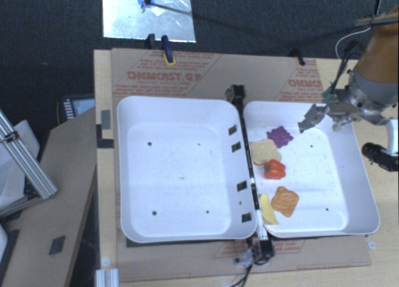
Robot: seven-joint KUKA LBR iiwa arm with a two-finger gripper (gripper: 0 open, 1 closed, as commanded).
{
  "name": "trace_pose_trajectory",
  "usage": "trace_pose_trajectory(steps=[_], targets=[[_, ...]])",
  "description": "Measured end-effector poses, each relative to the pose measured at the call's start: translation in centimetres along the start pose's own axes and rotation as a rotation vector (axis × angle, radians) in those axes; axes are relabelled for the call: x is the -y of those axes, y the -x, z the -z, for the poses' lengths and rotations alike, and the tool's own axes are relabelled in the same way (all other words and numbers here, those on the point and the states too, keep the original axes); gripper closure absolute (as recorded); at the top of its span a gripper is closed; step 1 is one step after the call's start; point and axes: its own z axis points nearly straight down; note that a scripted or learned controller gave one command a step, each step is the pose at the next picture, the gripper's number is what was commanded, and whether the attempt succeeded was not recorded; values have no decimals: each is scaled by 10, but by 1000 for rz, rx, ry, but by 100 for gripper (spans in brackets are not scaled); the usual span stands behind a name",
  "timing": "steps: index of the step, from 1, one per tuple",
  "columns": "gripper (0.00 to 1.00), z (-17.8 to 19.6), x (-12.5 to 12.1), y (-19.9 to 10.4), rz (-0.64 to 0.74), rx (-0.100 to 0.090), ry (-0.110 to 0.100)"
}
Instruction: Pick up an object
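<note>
Our gripper [310, 119] hangs over the right bin [349, 173]; we cannot tell its state. The purple toy [280, 135] lies nearest, just left and below it.

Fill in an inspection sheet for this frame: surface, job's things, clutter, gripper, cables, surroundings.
Surface: cardboard-covered bench bearing the left bin and right bin, side by side.
Job's things: in the right bin, near the divider: purple piece, tan piece, red piece, orange piece, yellow piece.
Clutter: nothing seen.
Gripper: gripper over the right bin's far side, holding nothing.
Cables: cables by the arm.
Surroundings: shiny sheet on dark floor; metal rail at left.
</note>
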Motion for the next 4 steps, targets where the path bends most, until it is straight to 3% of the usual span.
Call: trace_pose_trajectory(steps=[1, 3, 4], targets=[[0, 25, 17, -56, 7, -3, 1], [0, -152, 66, -48, -4, -2, -9], [0, -52, 78, -123, 9, -4, 8]])
